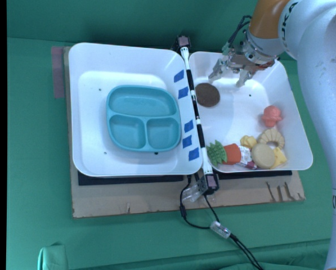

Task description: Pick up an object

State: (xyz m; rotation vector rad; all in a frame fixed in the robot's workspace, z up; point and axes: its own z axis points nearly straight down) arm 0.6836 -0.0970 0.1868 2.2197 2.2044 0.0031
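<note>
The end effector (230, 75) hangs over the far part of the right bin (294, 108), its two fingers (217, 71) spread apart and pointing down, with nothing between them. It touches none of the toys. Nearest to it is a dark brown round patty (207, 95), lying flat on the bin floor just below and to the left of the open fingers, close to the bin's left wall. The other toy foods lie well apart from the end effector, at the near end of the same bin: a red-orange toy (271, 116) by the right wall, and a cluster in the near corner made up of a pineapple ring (271, 136), a tan round slice (263, 155) touching yellow pieces (247, 141), and a carrot with green leaves (224, 152) lying on its side. The left bin (89, 58) holds a teal divided plate (143, 118) with three compartments, sitting flat in the middle. Blue tape tabs (183, 93) run along the seam between the bins, and a black cable (213, 215) trails over the green tabletop (32, 151) in front.
</note>
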